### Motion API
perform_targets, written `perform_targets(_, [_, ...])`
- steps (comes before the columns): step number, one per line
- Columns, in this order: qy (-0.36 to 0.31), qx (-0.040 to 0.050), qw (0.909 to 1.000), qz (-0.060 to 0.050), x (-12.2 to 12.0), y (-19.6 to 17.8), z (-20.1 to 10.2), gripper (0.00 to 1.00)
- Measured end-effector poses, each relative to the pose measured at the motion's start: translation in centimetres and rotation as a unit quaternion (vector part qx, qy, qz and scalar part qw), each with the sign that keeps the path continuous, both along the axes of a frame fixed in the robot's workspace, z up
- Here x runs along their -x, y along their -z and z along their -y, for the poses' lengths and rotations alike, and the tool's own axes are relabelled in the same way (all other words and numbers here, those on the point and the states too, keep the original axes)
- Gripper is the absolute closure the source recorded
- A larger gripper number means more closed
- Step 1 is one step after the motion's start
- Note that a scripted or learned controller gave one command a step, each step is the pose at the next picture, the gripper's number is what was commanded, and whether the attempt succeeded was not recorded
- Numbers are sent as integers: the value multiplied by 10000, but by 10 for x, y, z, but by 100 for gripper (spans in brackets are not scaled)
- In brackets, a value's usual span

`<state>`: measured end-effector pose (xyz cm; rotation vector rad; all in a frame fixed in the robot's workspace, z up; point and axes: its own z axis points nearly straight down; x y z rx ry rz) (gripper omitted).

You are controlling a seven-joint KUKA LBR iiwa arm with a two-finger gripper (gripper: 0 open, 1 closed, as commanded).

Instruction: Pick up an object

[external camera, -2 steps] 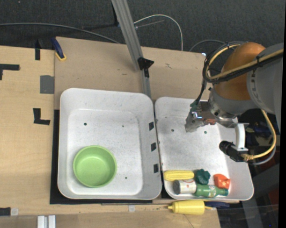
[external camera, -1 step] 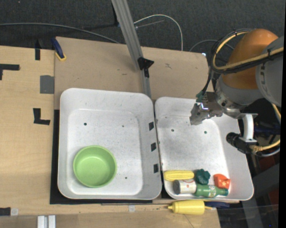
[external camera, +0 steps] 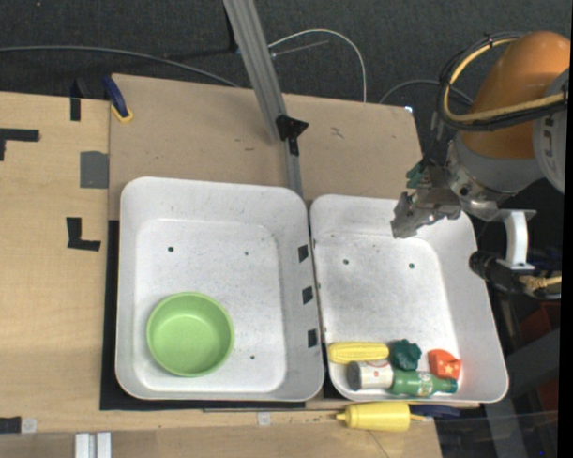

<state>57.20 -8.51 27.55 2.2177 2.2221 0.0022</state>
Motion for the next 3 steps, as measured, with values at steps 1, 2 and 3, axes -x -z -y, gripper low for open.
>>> perform_targets(1, [-16,-6,10000,-27,-2,16,-47,100])
perform_targets(2, [-19,-7,10000,-31,-5,27,-96,100])
perform_targets(3, [-24,-7,10000,-35,0,43,-152,100])
